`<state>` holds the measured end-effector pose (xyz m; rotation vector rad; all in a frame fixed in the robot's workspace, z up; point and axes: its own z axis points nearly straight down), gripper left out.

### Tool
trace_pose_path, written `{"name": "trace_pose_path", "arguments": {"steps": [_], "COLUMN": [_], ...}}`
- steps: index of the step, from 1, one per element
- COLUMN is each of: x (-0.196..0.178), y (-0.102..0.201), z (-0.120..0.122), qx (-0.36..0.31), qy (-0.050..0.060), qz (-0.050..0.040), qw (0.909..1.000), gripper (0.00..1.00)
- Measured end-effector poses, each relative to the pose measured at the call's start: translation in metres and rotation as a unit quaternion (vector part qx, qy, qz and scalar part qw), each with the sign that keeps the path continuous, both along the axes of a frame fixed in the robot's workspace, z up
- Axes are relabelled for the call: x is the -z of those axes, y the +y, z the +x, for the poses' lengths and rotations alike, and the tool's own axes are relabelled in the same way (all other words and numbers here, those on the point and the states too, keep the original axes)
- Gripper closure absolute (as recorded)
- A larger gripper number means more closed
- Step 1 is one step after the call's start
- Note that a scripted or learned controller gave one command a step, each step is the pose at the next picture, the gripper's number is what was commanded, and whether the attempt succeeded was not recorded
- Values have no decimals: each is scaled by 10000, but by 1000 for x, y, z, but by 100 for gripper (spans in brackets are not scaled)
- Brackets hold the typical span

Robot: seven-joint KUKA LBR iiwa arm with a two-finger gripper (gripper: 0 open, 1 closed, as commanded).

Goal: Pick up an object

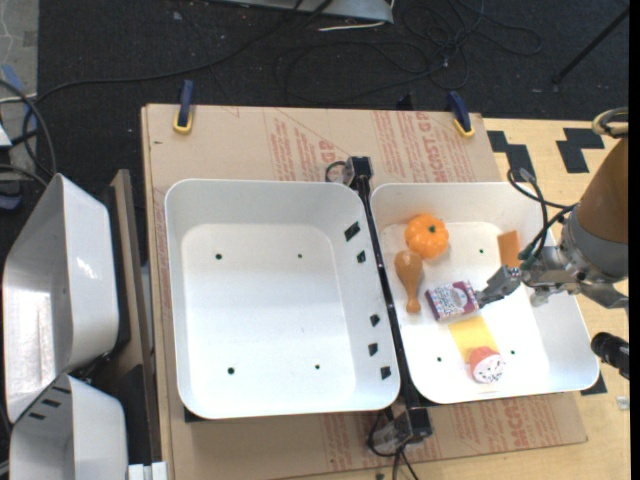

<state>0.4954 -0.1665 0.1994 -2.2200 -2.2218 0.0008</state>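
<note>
Orange to begin with: a small toy pumpkin (427,236) in the right-hand white bin (560,363), towards its far side. Just beside it, nearer the divider between the two bins, a tan drumstick-shaped toy (409,276), lying with its thin end towards the near side. Next to that, a small purple-and-white box (450,298), skewed on the bin floor. Touching the box's near edge, a flat yellow piece (468,334). At the near end of that, close to the bin's near wall, a round red-and-white object (487,366). Apart from these, towards the right wall, a small orange block (508,248).

Reaching in from the right, the grey arm (590,243) with its orange band, low over the same bin. At its end the gripper (495,288), dark tip right beside the purple-and-white box, on the box's right side. Touching it or just short of it, cannot tell. Open or closed, likewise cannot tell from this slant.

Alongside, the left bin (260,308), white floor marked with a few dark dots. Both bins set on a brown board (300,138) printed with red lettering, with two clamps on the far edge — one (183,108) at the left, one (460,113) at the right. Off the board's left side, two more white tubs (55,268), stacked at a tilt.
</note>
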Motion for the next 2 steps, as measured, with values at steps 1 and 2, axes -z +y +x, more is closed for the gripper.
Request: {"name": "trace_pose_path", "arguments": {"steps": [1,2], "x": [110,-37], "y": [34,67], "z": [-18,33], "qx": [1,-42], "qy": [-19,-99], "qz": [-13,-13], "qw": [10000,9999], "gripper": [0,0]}}
